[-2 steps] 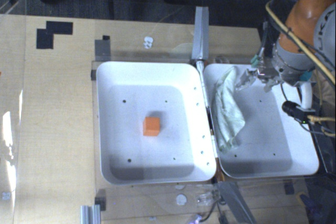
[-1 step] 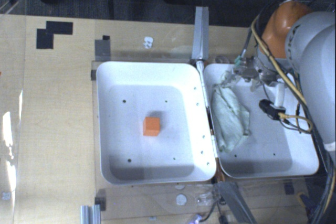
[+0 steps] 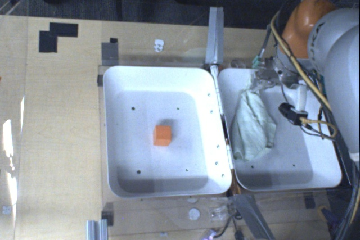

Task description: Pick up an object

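Pale cloth (image 3: pixel 254 123) dangles from closed gripper (image 3: pixel 263 79) over right bin (image 3: pixel 315 174); robot shd lift slow, w/o jerks

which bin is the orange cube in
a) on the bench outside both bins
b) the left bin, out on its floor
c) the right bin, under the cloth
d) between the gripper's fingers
b: the orange cube sits alone on the floor of the left bin, while the pale cloth lies in the right bin.
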Robot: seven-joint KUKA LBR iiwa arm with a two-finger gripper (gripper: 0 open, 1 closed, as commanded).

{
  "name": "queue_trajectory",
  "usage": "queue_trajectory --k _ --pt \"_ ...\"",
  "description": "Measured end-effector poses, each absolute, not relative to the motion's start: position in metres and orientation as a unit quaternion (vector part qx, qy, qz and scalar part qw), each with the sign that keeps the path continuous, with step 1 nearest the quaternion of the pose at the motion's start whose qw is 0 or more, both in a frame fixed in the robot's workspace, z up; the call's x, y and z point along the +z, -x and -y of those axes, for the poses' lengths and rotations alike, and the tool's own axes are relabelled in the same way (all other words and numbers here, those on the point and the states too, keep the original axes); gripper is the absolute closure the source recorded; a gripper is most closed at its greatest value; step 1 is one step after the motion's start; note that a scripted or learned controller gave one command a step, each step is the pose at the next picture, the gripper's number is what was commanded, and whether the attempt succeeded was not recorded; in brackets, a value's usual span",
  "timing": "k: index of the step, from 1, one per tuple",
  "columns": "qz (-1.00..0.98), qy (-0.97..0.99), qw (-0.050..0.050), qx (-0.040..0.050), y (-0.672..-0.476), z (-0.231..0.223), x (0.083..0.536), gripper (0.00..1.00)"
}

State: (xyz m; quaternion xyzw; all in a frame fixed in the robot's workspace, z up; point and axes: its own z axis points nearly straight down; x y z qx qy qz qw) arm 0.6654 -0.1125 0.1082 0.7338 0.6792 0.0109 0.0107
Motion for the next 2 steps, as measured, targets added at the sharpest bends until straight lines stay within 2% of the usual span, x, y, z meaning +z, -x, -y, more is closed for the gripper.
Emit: queue_trajectory --k 1,2 --pt "-0.755 -0.655 0.002 0.0017 -0.670 0.064 0.187 1.00" --pt "-0.690 -0.724 0.002 0.0012 -0.656 0.118 0.243 1.00"
